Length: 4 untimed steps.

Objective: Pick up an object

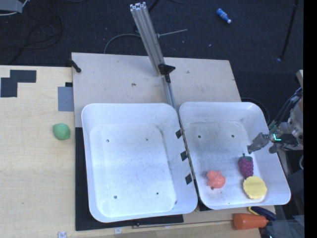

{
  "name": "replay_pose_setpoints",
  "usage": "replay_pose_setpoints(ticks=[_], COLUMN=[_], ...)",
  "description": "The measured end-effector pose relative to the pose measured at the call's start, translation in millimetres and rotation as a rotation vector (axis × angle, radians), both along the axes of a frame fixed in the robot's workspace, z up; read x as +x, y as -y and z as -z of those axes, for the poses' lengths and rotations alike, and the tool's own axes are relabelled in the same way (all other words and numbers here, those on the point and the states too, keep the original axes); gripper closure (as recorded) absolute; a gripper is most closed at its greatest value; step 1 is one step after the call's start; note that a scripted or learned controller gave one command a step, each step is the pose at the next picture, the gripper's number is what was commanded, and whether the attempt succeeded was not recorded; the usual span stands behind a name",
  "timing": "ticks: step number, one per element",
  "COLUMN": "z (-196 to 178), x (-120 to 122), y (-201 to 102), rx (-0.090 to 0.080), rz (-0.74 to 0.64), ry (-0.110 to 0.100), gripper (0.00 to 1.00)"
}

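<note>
Because three small objects are crowded into one corner of the right bin (233, 114), a clean pick is judged to be at risk. A purple grape-like piece (246, 165) is seen nearest the gripper (265, 142), a yellow lumpy disc (254, 187) is placed just beside it toward the bin's near wall, and an orange-pink knobbly piece (215, 179) is set a little apart, closer to the divider side of the bin. The gripper is held at the bin's right rim, just above the purple piece, with nothing seen between its fingers; whether they are apart or together cannot be told at this size and angle.

Several failures are considered likely. If the gripper is lowered onto the purple piece, the yellow disc may be nudged or pinched along with it, since the two are almost touching. The purple piece is bumpy and rounded, so it could be squeezed sideways out of the grip. The bin's raised, curved wall is close by, and a finger could be caught on it. The bin floor is smooth, glossy white plastic, so a poked object would probably be slid rather than held in place.

All three pieces are judged to be soft toy foods with matte surfaces. Beyond the right bin, a matching left bin (94, 114) is seen, with a green ball (61, 131) on the wooden bench beyond it and an orange object (250, 220) below the right bin's near edge.
</note>
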State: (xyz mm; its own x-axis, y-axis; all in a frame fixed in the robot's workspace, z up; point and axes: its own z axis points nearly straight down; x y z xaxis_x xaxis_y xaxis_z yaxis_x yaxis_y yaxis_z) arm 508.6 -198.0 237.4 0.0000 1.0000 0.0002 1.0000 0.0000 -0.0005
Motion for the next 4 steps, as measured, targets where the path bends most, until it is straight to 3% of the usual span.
replay_pose_setpoints(ticks=[1, 4], z=[0.0, 139.5], x=[0.0, -1.5], y=[0.0, 8.4], rx=[0.000, 0.001], rz=[0.000, -0.001], ry=[0.000, -0.003], gripper=[0.00, 0.00])
